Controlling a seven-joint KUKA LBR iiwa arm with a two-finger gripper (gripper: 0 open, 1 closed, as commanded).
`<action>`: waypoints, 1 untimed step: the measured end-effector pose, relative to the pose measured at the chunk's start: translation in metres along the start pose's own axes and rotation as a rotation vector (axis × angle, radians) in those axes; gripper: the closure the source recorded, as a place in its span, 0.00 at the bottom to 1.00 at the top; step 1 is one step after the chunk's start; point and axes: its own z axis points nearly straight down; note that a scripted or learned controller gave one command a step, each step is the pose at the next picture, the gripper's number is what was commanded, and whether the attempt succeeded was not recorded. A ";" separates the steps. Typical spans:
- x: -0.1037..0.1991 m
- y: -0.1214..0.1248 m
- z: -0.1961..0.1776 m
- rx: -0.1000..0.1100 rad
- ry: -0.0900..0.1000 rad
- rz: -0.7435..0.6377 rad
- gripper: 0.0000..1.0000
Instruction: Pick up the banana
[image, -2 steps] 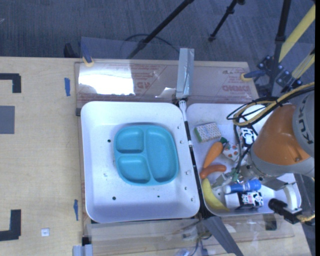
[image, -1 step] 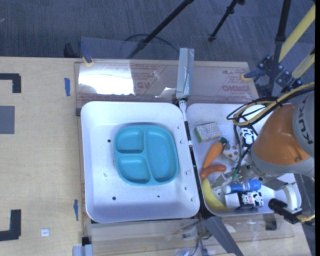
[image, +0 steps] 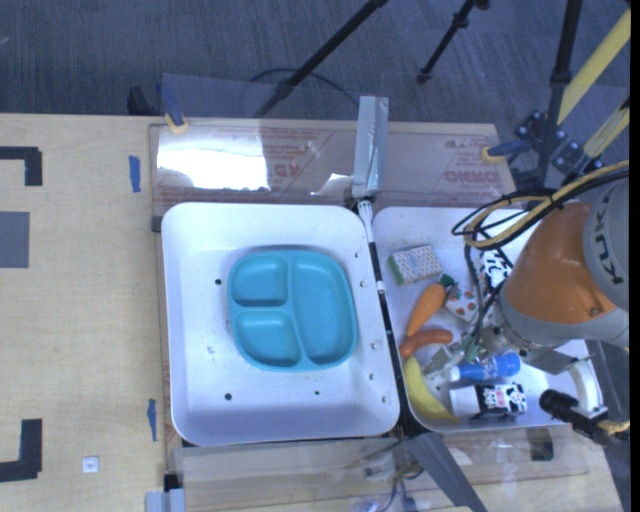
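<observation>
The yellow banana (image: 416, 390) lies curved along the front left corner of the right bin (image: 570, 385). My gripper (image: 468, 352) hangs low over that bin's middle, just right of and above the banana, among other items. The orange-banded wrist (image: 556, 268) covers much of the bin's right half. Clutter and cables hide the gripper's tip.
The right bin also holds an orange carrot (image: 429, 305), a red-orange piece (image: 424, 342), a green speckled block (image: 416, 263), a cow-patterned item (image: 491, 267) and a white bottle with blue parts (image: 486, 385). A blue divided plate (image: 293, 307) lies in the left bin (image: 190, 300).
</observation>
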 end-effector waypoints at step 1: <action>0.000 0.000 0.000 -0.001 0.000 0.000 0.00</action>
